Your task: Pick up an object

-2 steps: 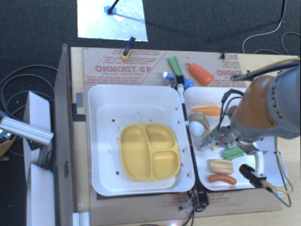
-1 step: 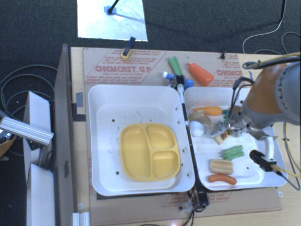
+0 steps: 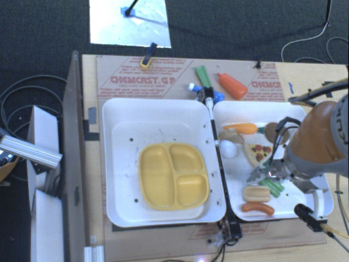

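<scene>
The right bin holds several toy foods. Among them are an orange carrot, a white egg, a pizza slice, a hot dog bun, a red sausage and a green piece. My gripper hangs low over the bin's middle, just below the pizza slice and above the bun and the green piece. The grey arm with its orange band comes in from the right and hides part of the bin's right side.
The left bin carries a yellow divided plate. Behind the bins on the cardboard lie a green stick, an orange toy, a blue piece and a yellow clip. Cables run at the far right.
</scene>
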`<action>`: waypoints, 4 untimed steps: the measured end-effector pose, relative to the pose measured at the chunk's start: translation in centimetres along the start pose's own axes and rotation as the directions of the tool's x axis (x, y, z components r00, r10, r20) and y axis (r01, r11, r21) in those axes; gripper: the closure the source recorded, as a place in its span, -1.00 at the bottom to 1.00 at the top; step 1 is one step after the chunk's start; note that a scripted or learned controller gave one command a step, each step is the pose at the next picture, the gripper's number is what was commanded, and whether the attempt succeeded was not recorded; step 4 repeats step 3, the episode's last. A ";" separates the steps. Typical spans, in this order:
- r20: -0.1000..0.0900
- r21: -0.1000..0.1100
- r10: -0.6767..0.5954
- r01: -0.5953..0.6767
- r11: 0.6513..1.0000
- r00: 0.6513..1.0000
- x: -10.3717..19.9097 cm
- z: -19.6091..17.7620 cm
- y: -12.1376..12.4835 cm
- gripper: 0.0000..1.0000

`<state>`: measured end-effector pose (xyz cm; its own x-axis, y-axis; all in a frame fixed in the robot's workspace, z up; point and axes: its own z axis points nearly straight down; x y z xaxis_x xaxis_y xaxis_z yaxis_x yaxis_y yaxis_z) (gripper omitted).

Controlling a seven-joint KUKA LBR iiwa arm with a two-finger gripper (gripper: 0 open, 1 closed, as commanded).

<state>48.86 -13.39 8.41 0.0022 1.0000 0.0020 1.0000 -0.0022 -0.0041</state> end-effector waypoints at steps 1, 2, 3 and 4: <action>0.002 -0.010 -0.004 0.004 1.000 1.000 0.0 -1.2 0.5 1.00; 0.002 -0.014 -0.013 0.013 1.000 1.000 6.0 -10.5 3.7 1.00; 0.001 -0.009 -0.011 0.011 1.000 1.000 12.5 -14.9 3.7 1.00; 0.001 -0.009 -0.011 0.011 1.000 1.000 12.5 -14.9 3.7 1.00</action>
